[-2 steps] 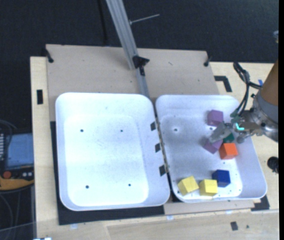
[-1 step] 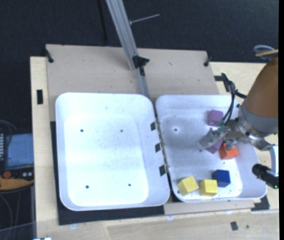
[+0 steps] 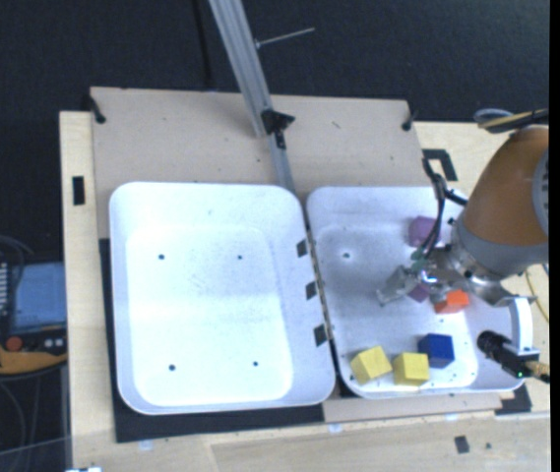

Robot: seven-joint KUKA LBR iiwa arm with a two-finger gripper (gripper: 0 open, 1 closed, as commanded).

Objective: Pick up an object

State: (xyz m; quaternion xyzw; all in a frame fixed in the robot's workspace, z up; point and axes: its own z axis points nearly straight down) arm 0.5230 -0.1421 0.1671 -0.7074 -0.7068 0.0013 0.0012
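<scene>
Gripper low in rt bin

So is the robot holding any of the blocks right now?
It cannot be told. The gripper is low in the right bin, close to a purple block and an orange block, but no block shows between its fingers.

White bins glossy plastic; bench matt board; blocks matt.

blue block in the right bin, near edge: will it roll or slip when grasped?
The blue block looks cube-shaped with flat faces, so it will probably sit still rather than roll. It appears rigid and small, likely light. A yellow block sits close beside it, so a push could shove both.
</scene>
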